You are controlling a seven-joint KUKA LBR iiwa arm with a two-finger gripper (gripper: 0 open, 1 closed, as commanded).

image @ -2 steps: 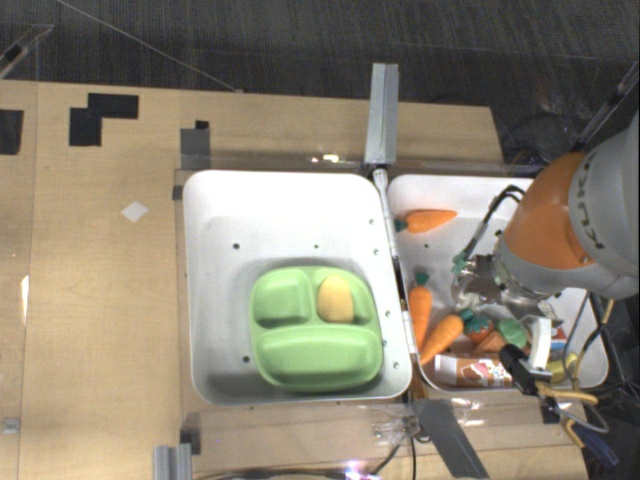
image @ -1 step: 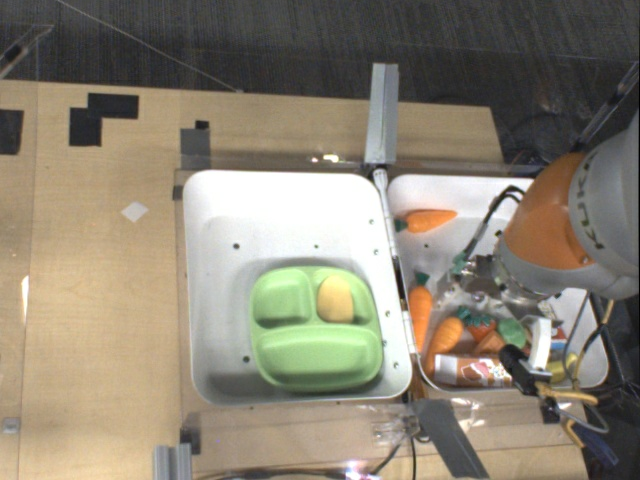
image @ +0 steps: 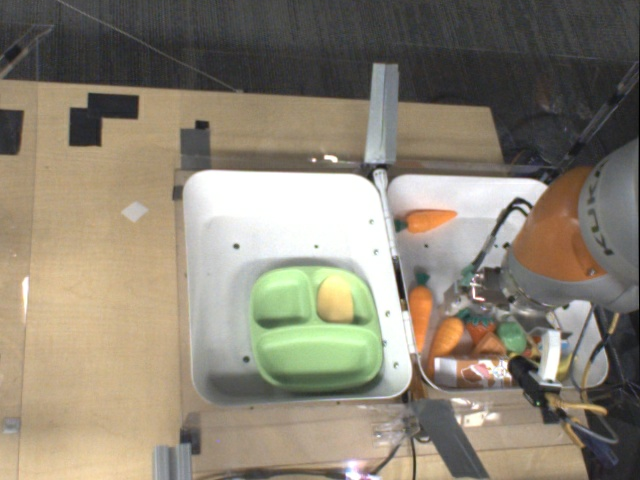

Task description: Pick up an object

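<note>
The right bin (image: 455, 190) holds several toys. One orange carrot (image: 430, 220) lies near its far edge, another carrot (image: 420, 311) lies along the left wall, and a third carrot (image: 446, 335) sits beside it. A small bottle with a red and white label (image: 473, 372) lies at the near edge. My gripper (image: 487, 303) is lowered into this bin over a cluster of orange and green pieces (image: 500, 336). Its fingertips are buried among the toys and hidden by the wrist.
The left bin (image: 230, 228) carries a green divided tray (image: 315, 330) with a yellow lemon-like fruit (image: 336, 298) in its upper right compartment. A metal divider post (image: 381, 118) stands between the bins at the far side.
</note>
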